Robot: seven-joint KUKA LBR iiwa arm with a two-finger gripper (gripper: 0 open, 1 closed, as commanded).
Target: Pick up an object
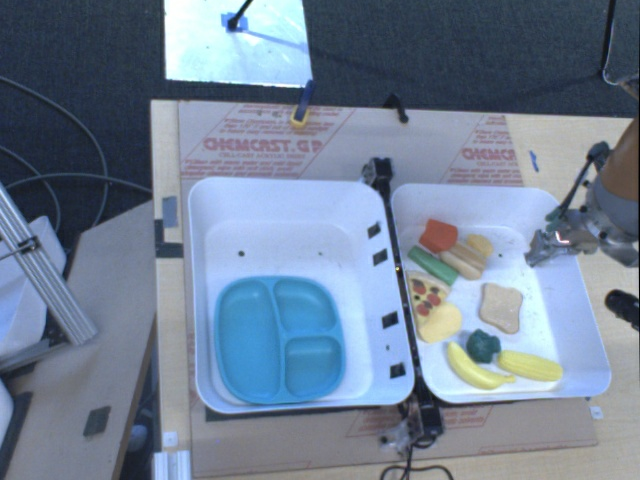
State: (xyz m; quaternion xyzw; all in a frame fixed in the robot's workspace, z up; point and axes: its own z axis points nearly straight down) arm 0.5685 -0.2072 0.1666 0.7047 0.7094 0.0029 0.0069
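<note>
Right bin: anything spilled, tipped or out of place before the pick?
Nothing stands out. The toy food lies loosely clustered inside the right bin, the blue tray sits flat in the left bin, and the gripper is at the right bin's far right rim.

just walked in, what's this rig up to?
The arm's gripper sits at the right edge of the right bin, nothing visibly held. Toy food lies there: bread slice, two bananas, a red block. The left bin holds a blue divided plate.
</note>
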